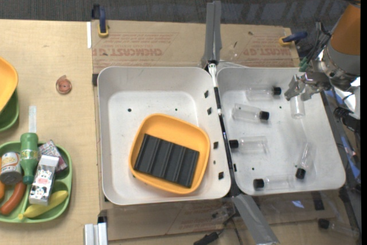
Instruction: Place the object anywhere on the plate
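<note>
The gripper (298, 90), its grip state unclear, hovers at the right bin's (321, 181) far edge, the orange plate (198, 137) well left.

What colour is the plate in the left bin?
Orange-yellow plate, with a dark ridged block on it; camera view.

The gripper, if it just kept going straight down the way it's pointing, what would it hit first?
Probably the bare floor of the right bin. The gripper hangs at that bin's upper right corner, and the nearest clear vial lies off to its left, though depth is hard to judge from this slanted view.
</note>
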